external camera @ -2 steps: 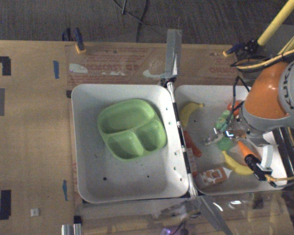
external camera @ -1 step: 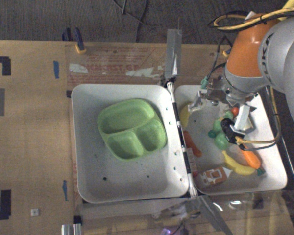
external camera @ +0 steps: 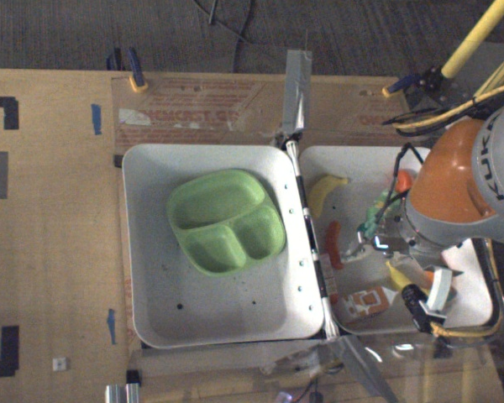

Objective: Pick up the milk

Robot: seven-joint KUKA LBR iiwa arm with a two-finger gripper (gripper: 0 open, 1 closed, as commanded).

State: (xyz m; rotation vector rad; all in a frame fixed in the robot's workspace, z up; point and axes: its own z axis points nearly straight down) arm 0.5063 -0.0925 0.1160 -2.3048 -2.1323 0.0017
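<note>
In the camera view, two shallow white bins are seen side by side on a brown tabletop. The left bin is occupied by a green divided plate, which lies flat and slightly turned, near the bin's middle and upper part.

The right bin is partly covered by the arm, whose orange band and grey body reach in from the right. Beneath it, the hand is lowered into the middle of the right bin; whether it is released or clenched cannot be told, as the parts are small and blurred.

The milk, a small carton with an orange and white face, is seen lying flat near the front wall of the right bin, toward its left corner. It lies below the hand in the picture and apart from it.

A yellow banana is placed near the right bin's upper left, and a red elongated item lies just beside the hand, to its left. A yellow object rests under the arm.
</note>
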